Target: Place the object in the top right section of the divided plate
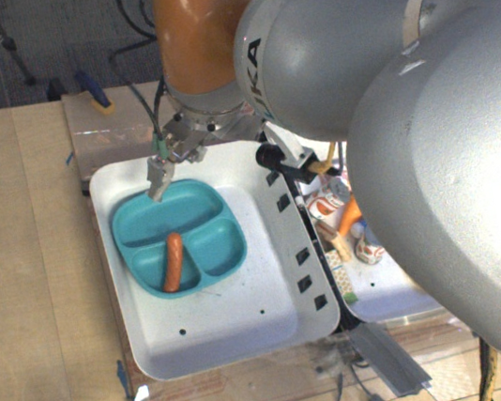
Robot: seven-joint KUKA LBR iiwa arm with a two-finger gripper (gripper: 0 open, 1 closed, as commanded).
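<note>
A teal divided plate lies in the left white bin. An orange-brown sausage rests on the plate, across the ridge beside its lower left section. My gripper hangs over the plate's far rim, above the large upper section, and nothing shows between its fingertips. The grey arm with its orange band reaches in from the upper right and hides most of the right bin.
The right bin holds several small items, among them an orange piece and a red-and-white packet. A row of black clips runs along the divider between the bins. Wooden bench surrounds both bins.
</note>
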